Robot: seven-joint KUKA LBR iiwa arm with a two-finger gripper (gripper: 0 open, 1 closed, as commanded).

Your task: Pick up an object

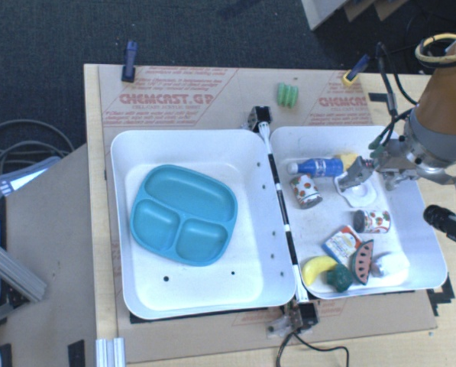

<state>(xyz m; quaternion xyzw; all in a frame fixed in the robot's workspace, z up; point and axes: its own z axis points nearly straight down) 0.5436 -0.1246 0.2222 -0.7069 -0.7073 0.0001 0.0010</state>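
The worktop (174, 98) is a pale board printed with red lettering, and it sits over a dark carpeted floor (52, 21). Taking the left bin (124, 205) as the landmark: inside it lies a blue divided plate (183, 214), and grey cables (17, 147) coil on the floor well to its left. Behind it, on the bare board, a blue clip (128, 60) stands at the far edge and a small green object (288, 95) lies behind its far right corner. A row of black clamps runs down its right rim, where the right bin (422, 239) touches it.

Over in that right bin, a blue bottle (318, 167) and a spotted cup (307, 190) lie closest to the left bin. Nearer the front are a yellow toy (316, 269), a dark green toy (338, 280), a watermelon slice (362, 260) and a small printed packet (342, 244). Another spotted cup (374, 221) lies just behind them.

The end effector (357, 178) hangs low over the far half of the right bin, beside the bottle; whether its fingers are spread or pressed together I cannot tell
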